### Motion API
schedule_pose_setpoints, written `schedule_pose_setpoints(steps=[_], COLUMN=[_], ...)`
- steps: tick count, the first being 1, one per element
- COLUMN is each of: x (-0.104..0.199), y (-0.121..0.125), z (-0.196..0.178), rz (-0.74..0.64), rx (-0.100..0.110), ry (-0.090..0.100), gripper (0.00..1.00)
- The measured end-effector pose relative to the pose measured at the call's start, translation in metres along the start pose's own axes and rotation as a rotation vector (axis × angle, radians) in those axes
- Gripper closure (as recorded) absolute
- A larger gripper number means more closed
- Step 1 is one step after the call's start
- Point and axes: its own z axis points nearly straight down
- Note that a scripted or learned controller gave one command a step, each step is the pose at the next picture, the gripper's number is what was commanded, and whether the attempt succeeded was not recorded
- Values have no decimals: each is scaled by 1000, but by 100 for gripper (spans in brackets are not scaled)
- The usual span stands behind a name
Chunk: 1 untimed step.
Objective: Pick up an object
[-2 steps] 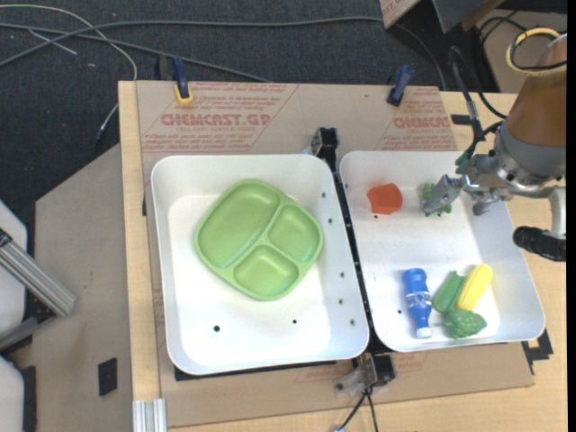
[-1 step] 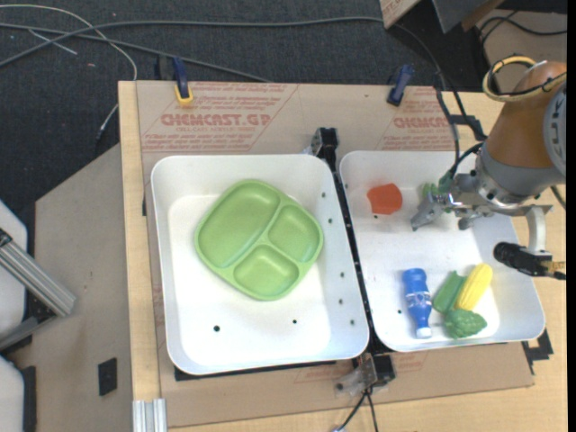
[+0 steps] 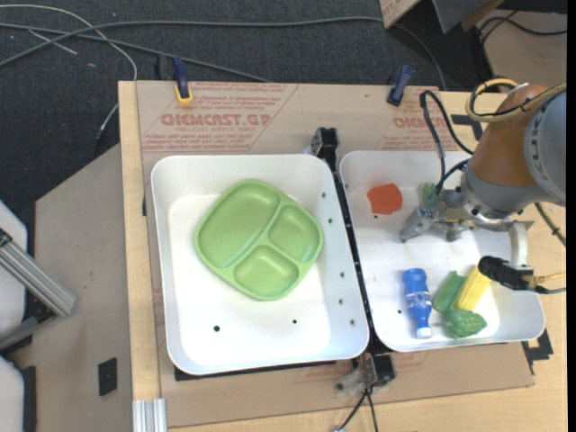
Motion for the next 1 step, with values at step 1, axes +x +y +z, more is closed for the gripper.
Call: schedule_pose_setpoints(steps=[1], x=[0], y=[2], z=[-14], rz=[0], rx=[-7], ry=[-2], gripper=[100])
